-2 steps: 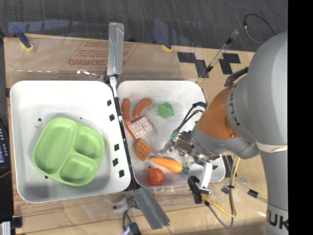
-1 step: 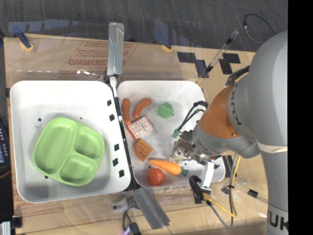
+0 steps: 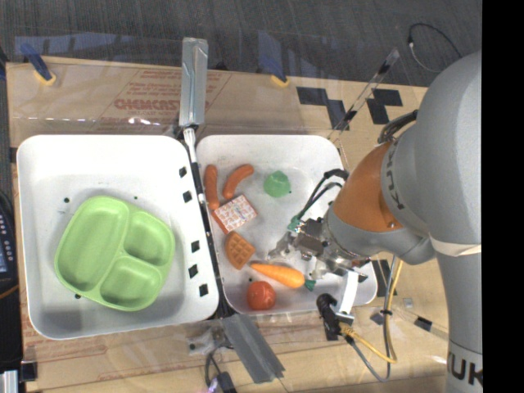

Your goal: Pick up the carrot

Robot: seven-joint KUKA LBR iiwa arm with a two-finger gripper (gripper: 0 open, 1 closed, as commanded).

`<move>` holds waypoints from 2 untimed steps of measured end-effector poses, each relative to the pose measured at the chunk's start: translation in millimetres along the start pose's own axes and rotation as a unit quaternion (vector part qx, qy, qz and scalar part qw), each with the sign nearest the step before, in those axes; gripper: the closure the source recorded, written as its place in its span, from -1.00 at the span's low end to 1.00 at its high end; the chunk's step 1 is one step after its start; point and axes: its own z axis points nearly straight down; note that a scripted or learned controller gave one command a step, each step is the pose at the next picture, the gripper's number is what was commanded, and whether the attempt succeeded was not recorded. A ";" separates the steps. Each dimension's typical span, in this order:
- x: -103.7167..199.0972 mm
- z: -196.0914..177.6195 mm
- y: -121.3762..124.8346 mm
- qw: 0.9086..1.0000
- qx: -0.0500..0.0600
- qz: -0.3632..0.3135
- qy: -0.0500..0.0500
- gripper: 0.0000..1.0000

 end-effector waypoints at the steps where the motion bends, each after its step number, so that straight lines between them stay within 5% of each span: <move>1: 1.1 14.6 1.4 0.998 -0.004 -0.065 0.002 -1.00; 2: 18.3 15.0 -5.6 0.999 -0.006 -0.052 0.001 -1.00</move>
